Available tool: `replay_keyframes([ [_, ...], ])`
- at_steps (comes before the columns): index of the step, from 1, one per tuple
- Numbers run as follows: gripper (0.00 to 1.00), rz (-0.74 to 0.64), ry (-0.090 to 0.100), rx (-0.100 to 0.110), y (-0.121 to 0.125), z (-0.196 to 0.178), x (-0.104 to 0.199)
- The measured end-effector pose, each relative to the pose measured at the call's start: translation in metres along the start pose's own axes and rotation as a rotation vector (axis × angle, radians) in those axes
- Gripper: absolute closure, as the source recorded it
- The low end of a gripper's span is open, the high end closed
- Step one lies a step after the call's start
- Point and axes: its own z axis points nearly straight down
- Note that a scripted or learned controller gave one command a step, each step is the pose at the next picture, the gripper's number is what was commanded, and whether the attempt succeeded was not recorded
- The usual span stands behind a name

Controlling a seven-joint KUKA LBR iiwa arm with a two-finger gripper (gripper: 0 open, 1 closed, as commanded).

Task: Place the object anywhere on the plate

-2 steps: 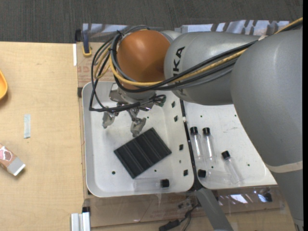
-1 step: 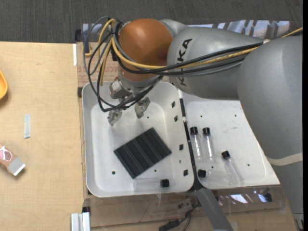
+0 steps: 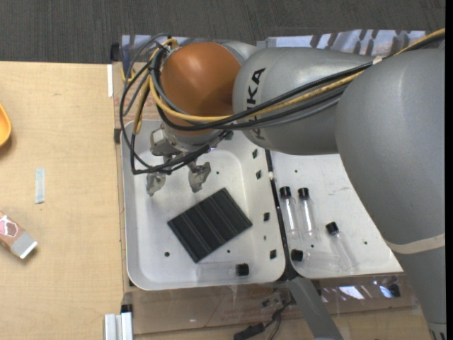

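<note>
Presently the gripper (image 3: 175, 186) is hovering, fingers (image 3: 198, 178) apart and gripping nothing. The black ribbed plate (image 3: 210, 224) is lying bare just past the fingertips; the small black piece (image 3: 242, 268), presumably the object, is sitting beyond it. Pickup and placement are both outstanding.

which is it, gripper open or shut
Open: the gripper has its fingers apart, with the left bin floor showing between them and nothing held.
</note>
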Motion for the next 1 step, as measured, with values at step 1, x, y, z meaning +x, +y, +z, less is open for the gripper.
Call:
replay_keyframes([
  [1, 0.00, 0.308, 0.001, 0.001, 0.0297, -0.0003, -0.0017],
])
